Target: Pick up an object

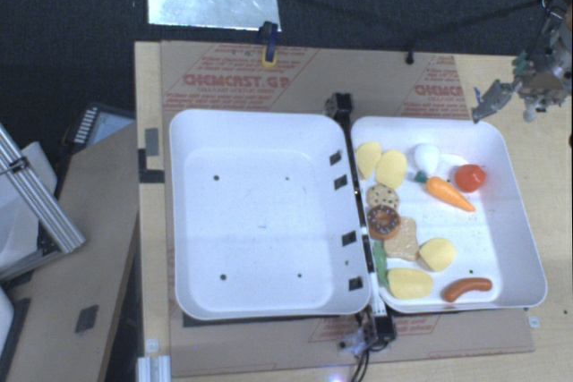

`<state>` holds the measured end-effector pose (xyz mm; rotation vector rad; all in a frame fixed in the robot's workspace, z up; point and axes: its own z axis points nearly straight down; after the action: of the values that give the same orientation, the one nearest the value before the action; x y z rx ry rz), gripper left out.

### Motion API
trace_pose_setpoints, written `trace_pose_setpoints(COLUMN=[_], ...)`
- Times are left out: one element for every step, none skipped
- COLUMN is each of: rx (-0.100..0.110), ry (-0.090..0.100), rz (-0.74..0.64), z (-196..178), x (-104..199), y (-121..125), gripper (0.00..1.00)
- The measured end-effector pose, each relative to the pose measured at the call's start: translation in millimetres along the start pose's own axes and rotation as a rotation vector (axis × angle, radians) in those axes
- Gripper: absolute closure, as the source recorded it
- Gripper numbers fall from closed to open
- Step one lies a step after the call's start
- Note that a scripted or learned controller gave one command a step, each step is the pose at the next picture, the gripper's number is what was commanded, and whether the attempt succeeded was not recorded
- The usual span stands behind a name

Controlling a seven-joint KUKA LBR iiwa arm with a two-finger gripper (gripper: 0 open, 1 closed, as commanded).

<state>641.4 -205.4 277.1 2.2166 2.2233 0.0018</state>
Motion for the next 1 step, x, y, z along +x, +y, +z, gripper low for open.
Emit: trace_pose_setpoints(rx=[-0.005], ry=[-0.002], rz=[-0.004], z=[-11.9], x=[-0.1], y=[1.0], gripper=[1.00])
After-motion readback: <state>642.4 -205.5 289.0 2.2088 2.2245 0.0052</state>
